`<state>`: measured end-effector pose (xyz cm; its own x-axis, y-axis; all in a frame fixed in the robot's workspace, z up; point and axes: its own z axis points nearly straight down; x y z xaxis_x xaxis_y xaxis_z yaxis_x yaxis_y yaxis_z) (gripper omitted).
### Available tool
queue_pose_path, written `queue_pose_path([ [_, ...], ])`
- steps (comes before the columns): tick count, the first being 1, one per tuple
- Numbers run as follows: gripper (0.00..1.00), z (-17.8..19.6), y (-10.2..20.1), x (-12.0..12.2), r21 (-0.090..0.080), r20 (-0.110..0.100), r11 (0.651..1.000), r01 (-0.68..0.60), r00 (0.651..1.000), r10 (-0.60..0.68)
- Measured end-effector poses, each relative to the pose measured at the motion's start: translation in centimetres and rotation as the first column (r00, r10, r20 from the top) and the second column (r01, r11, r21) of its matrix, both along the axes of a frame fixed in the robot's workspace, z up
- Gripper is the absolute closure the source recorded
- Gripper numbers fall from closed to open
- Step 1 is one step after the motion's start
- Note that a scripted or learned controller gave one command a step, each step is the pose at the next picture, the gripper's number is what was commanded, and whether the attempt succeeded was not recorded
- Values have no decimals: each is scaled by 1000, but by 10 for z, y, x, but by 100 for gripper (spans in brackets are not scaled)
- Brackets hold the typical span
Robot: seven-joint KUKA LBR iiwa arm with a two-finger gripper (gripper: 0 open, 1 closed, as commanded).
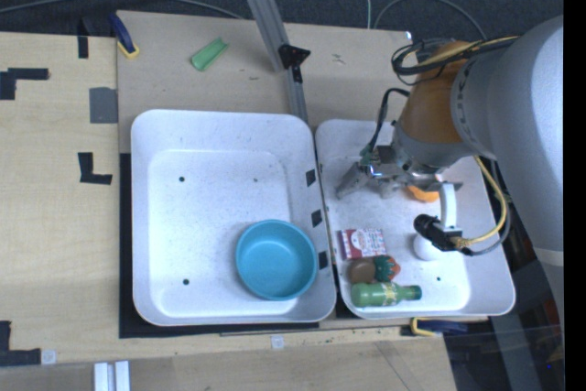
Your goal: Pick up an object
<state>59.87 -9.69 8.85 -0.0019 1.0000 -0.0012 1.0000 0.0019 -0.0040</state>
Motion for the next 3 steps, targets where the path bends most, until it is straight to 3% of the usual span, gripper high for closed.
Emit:
queue_pose_path([
  [1,100,12,1,1,2,1,1000,-1,1000,1],
  [3,100,112,9,-2,1,8,1000,-1,1000,1],
])
